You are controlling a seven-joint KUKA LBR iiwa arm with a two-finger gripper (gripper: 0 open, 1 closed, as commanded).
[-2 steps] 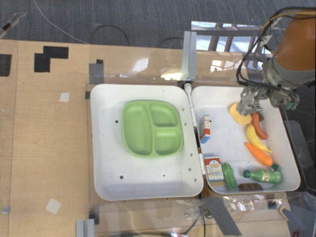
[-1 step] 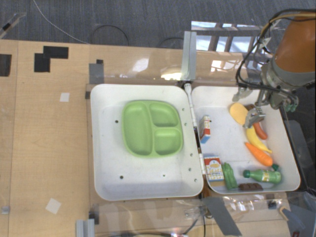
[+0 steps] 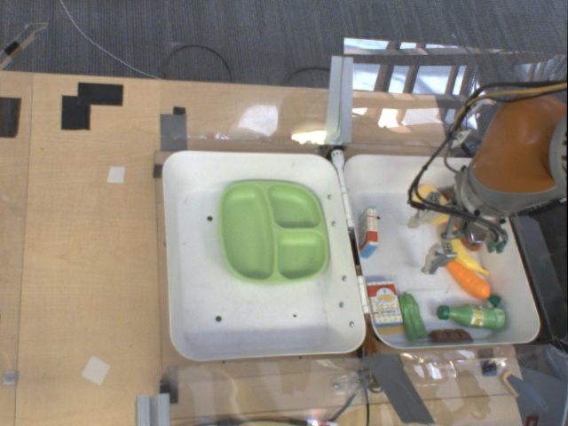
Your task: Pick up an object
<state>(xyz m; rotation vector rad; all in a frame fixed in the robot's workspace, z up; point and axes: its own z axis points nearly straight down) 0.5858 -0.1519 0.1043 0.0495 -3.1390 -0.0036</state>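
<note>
The left bin (image 3: 191, 327) holds a pale green divided plate (image 3: 272, 231), sitting a little toward twelve o'clock of centre, three compartments up and nothing in them. Moving across the shared rim into the right bin (image 3: 390, 177), a small carton (image 3: 369, 230) with red and blue print lies near the nine o'clock wall, and down at about seven o'clock a red-and-white box (image 3: 382, 304) lies flat with a green packet (image 3: 412, 317) just beside it; a dark bar (image 3: 449, 335) lies at six. At about five o'clock a green bottle (image 3: 472, 317) rests on its side, cap toward the right wall. Just above it, toward three o'clock, lies a toy carrot (image 3: 469, 278), orange with a green tip, and something yellow (image 3: 468, 258) touches it, partly hidden. The gripper (image 3: 461, 245) hangs right over that yellow-and-orange cluster, metal fingers (image 3: 436, 259) pointing down near the carrot's upper end; from where I stand I cannot tell whether they are apart or together, and nothing shows clamped between them. I'd judge the carrot the likeliest pick: light, stiff plastic by the look, smooth and tapered, so it could squirt out. Best taken across its thick middle, square to its length.
</note>
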